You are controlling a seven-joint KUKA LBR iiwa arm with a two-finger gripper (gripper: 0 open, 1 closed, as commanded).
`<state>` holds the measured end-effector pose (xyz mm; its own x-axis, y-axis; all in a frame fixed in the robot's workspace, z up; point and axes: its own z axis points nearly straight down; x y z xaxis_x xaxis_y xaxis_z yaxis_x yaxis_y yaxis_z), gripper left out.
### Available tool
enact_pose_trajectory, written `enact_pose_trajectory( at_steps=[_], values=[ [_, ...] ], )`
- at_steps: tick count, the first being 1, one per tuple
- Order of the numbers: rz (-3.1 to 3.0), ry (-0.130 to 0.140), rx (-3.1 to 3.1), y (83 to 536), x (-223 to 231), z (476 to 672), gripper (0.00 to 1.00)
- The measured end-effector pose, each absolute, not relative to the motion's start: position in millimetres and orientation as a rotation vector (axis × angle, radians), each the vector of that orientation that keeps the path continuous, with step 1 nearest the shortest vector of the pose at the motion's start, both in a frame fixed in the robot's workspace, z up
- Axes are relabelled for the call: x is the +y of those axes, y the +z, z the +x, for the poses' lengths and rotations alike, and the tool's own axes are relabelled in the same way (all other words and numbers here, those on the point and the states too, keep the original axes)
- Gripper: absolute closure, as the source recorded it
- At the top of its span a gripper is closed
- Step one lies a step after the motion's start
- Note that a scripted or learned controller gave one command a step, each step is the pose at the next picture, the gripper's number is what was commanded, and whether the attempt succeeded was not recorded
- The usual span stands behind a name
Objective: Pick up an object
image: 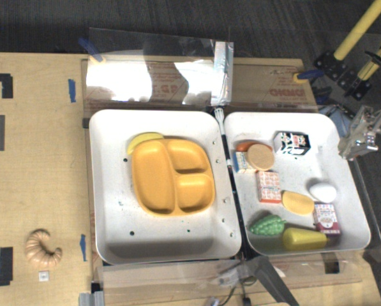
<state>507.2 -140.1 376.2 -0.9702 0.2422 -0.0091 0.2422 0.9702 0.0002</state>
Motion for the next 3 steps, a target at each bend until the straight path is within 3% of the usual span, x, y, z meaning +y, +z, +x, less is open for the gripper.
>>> enact_pose_trajectory(
  at_steps=[1,2,3],
  values=[
    [-0.508,-0.001,3.095,374.5,-143.9,491.7,1.00],
    [-0.914,0.000,3.003,354.6,-168.2,495.4,1.00],
    [-1.321,-0.004,2.842,367.2,-131.1,490.8,1.00]
  ],
)
